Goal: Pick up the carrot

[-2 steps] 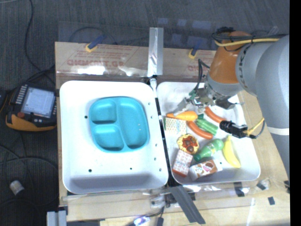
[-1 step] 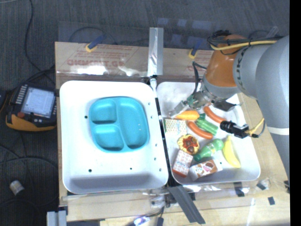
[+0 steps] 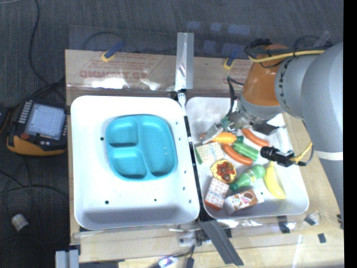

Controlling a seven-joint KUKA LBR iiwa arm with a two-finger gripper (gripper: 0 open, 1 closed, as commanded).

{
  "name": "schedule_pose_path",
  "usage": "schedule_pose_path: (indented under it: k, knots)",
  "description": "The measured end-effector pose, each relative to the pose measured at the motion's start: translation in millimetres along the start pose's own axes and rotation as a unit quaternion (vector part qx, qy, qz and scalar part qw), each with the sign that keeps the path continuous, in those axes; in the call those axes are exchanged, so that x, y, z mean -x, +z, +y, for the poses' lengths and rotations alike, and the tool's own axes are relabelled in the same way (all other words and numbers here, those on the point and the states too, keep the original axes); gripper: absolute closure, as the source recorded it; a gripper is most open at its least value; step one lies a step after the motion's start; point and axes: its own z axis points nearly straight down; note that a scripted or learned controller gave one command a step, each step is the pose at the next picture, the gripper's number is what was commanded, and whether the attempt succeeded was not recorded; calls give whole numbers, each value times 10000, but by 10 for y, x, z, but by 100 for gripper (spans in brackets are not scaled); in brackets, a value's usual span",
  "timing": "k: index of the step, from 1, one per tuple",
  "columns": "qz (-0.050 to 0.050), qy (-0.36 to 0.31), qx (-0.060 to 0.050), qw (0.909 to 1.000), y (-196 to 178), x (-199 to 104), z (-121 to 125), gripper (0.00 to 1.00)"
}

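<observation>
Claw (image 3: pixel 233 123) of the grey robot arm (image 3: pixel 312 88), below its orange wrist band, is low inside the right-hand white bin (image 3: pixel 295 205), at the far end of a heap of toy food. Whether it is released, clenched or grasping anything cannot be told; the wrist hides its tip.

Using the claw as the landmark: an orange piece that looks like the carrot (image 3: pixel 225 138) lies just in front of it, touching or nearly touching, with a green vegetable (image 3: pixel 245 149) right beside it. A long red-orange sausage-like piece (image 3: pixel 239 157) and another (image 3: pixel 255 137) lie close by, so which orange item is truly the carrot is a judgement. Further toward the viewer are a round pizza-like toy (image 3: pixel 224 171), a yellow banana (image 3: pixel 273 182) and small printed boxes (image 3: pixel 217 192).

Well to the left of the claw, the other white bin (image 3: pixel 89 205) holds a turquoise divided plate (image 3: pixel 140 147). Both bins sit on the tabletop (image 3: pixel 75 82).

The arm appears lowered here because the carrot is packed tightly among its neighbours, which likely calls for a narrow, careful approach.
</observation>
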Motion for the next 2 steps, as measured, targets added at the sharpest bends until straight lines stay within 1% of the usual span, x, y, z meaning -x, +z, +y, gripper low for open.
schedule_pose_path:
  k: [1,2]
  knots:
    - [47,-214,-45,9997,-941,-413,120,0]
    - [0,-878,37,9961,-133,21,-165,0]
